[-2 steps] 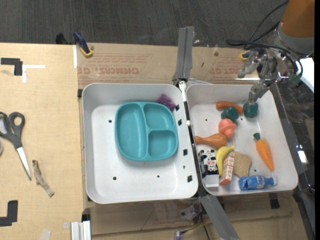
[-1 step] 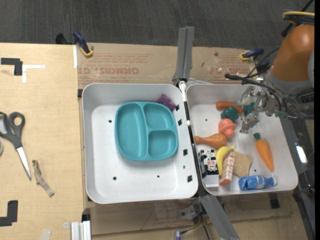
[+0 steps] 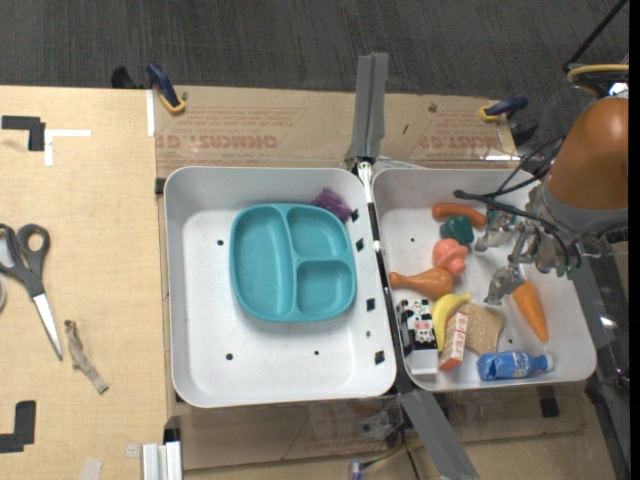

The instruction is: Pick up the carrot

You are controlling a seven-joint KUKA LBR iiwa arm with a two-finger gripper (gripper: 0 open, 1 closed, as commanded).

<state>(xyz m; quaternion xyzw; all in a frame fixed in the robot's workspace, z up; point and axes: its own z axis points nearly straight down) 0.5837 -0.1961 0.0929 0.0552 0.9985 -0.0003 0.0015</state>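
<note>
Carrot (image 3: 531, 310) lies tilted near the right wall of the right bin (image 3: 570, 373), beside a slice of bread (image 3: 486, 328) and above a blue bottle (image 3: 513, 365). The gripper (image 3: 503, 286) hangs just at its upper tip, fingers slightly spread and pinching nothing. A teal divided plate (image 3: 294, 262) sits in the left bin (image 3: 190, 298); scissors (image 3: 32, 273) rest on the bench.

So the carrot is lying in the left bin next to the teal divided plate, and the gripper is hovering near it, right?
Not quite. In the camera view the carrot lies in the right bin, not the left; the teal divided plate sits alone in the left bin. The gripper is indeed near the carrot.
</note>
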